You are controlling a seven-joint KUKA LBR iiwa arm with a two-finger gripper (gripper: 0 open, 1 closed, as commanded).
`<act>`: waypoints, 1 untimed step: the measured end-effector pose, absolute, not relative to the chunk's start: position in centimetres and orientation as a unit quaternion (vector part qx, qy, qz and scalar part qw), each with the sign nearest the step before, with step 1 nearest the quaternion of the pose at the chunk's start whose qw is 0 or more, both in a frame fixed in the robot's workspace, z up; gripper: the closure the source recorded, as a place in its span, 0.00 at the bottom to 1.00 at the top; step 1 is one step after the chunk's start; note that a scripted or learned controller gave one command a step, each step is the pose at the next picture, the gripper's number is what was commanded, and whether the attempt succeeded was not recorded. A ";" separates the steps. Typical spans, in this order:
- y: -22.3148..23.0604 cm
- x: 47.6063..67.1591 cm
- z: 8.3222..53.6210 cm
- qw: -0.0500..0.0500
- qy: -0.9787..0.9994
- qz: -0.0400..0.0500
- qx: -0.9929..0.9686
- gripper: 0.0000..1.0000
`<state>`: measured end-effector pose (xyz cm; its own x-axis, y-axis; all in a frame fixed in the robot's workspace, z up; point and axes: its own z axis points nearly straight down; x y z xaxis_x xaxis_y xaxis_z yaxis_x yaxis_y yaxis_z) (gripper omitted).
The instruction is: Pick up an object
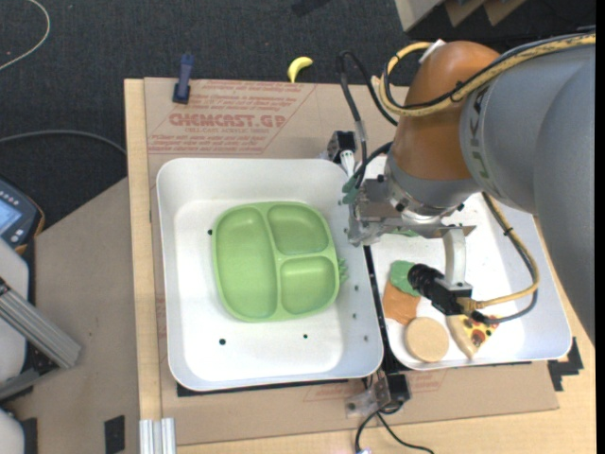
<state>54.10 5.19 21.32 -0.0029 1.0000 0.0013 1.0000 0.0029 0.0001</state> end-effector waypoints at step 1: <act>6.1 51.1 36.9 -0.004 -0.708 -0.007 -0.706 1.00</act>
